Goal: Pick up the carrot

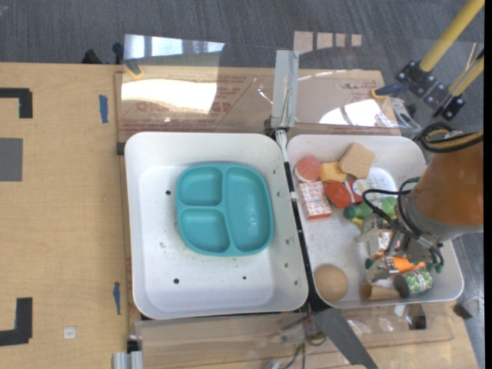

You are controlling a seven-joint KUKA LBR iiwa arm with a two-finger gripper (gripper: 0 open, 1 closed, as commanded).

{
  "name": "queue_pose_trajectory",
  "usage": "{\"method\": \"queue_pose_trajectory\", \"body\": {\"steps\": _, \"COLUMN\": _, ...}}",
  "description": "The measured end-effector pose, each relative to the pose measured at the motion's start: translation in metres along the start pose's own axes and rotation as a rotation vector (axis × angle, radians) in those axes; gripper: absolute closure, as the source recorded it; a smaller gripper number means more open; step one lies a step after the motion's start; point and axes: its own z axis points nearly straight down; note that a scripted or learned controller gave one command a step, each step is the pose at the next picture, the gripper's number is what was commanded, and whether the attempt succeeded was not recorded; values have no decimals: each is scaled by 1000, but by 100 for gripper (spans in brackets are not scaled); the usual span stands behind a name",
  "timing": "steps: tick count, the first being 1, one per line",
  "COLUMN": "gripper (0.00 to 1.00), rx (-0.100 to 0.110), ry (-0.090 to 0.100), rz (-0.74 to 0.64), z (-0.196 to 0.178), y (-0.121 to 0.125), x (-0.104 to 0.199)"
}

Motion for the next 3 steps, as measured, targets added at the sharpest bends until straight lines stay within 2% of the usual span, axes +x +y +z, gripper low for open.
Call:
{"method": "queue_pose_trajectory", "body": {"steps": 1, "gripper": 100, "rx": -1, "ry": 6, "rz": -3, "z": -9, "y": 1, "x": 1}}
{"method": "queue_pose_trajectory", "body": {"steps": 2, "gripper": 100, "rx": -6, "ry": 24, "rz": 73, "z": -95, "y": 93, "x": -4}}
{"method": "queue_pose_trajectory", "body": {"steps": 3, "gripper": 100, "rx": -10, "ry": 25, "rz": -267, "z": -117, "y": 119, "x": 7}}
